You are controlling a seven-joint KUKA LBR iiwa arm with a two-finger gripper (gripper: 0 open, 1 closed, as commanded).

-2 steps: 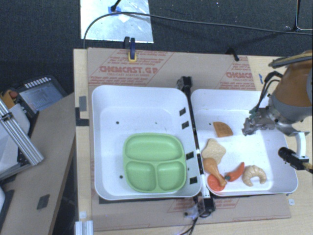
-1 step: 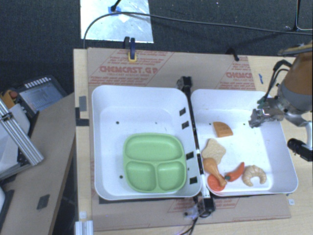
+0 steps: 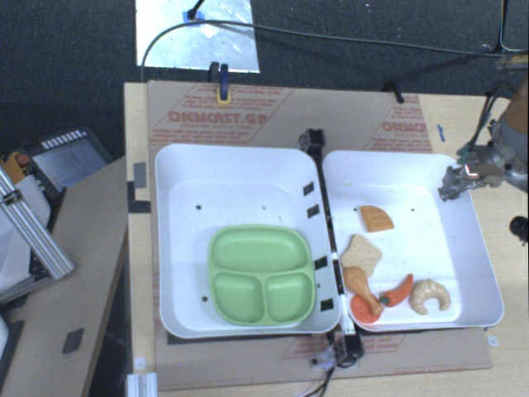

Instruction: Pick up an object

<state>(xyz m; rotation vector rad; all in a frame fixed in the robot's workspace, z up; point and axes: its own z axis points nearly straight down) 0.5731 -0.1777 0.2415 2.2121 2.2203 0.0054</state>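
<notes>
In the camera view, the tool [image 3: 453, 182] is seen at the far right rim of the right bin [image 3: 463, 246], above the bin's upper right corner; whether it is spread or pressed together cannot be told, and nothing is seen held in it. The pickable things are gathered in the near half of the right bin: a slice of bread [image 3: 376, 218] nearest the tool, a pale cracker [image 3: 362, 255] below the bread, then a drumstick [image 3: 359, 284], a red pepper [image 3: 397, 292] and a croissant [image 3: 431, 295] along the near wall. A green plate [image 3: 260, 273] lies in the left bin [image 3: 190, 188].

The slice of bread is judged the best target, since it lies apart from the rest. A descent straight over it is advised, well inside the rim. The clustered things near the bin's front wall are better avoided.
</notes>
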